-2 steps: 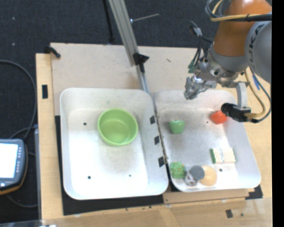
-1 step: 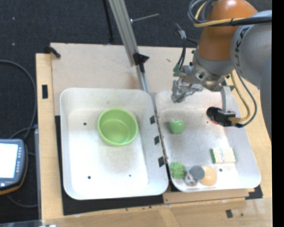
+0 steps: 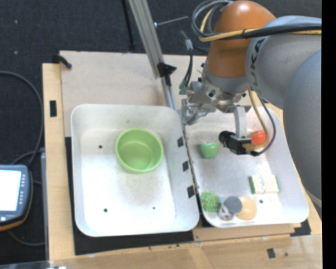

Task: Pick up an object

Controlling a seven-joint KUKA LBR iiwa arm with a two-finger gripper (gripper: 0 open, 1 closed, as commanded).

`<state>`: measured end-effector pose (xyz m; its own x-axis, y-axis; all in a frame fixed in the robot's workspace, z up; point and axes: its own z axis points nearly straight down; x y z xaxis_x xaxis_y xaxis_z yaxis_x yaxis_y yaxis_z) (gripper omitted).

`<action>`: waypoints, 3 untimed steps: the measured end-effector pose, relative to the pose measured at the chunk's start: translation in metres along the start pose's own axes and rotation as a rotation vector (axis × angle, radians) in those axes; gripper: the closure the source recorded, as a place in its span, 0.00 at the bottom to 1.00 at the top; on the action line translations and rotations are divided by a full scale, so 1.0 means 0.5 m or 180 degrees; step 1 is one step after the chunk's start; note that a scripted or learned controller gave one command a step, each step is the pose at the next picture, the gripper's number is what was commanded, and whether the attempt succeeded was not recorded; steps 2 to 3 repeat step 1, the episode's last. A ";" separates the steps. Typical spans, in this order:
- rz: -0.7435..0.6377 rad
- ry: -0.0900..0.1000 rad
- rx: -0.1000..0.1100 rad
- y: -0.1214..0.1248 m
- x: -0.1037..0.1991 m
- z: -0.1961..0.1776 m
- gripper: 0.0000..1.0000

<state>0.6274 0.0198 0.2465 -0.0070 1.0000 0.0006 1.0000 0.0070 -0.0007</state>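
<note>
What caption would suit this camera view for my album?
Robot arm's gripper poised over the right bin of small objects, while a green bowl sits in the left bin.

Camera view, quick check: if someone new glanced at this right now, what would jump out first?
Probably the big arm with its orange band looming over the right bin, its gripper low by the divider between the bins. Next, the bright green bowl alone in the left bin. Then the small items in the right bin: a little green cup and a cluster near the front edge.
</note>
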 end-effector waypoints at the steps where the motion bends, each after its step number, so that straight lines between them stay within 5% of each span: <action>1: -0.0005 0.0004 -0.0006 0.001 0.120 -0.013 1.00; 3: -0.0005 0.0004 -0.0006 0.001 0.120 -0.013 1.00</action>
